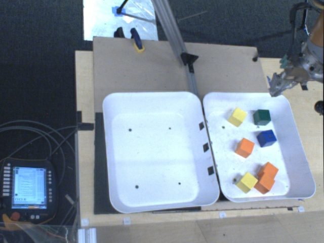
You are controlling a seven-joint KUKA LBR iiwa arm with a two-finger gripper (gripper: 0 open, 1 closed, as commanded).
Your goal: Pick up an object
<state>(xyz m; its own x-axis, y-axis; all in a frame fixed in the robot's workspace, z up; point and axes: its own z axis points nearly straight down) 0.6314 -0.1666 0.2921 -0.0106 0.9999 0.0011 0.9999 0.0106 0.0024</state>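
1. Black cables and a handheld control pad (28,189) with a lit screen lie on the dark floor at the far left, beside the table (86,85).
2. On the table, the left bin (109,135) is a shallow white tray showing a few small dark dots on its floor.
3. A grey pole (169,24) slants down from the top of the view and ends at a black clamp near the gap between the two bins.
4. The right bin (298,151) touches the left one along its edge and holds all the blocks.
5. Toward its far end lie a yellow cube (237,117) and, just right of it, a green cube (261,117).
6. Below the green one sits a blue cube (266,137), with an orange cube (244,147) to its left.
7. At the near end a second yellow cube (247,181) touches two orange blocks (266,177) bunched together.
8. The end effector (277,87) hangs over the table just beyond the right bin's far right corner, apart from every block; I cannot tell whether its fingers are spread or pressed together, and nothing is seen pinched between them.
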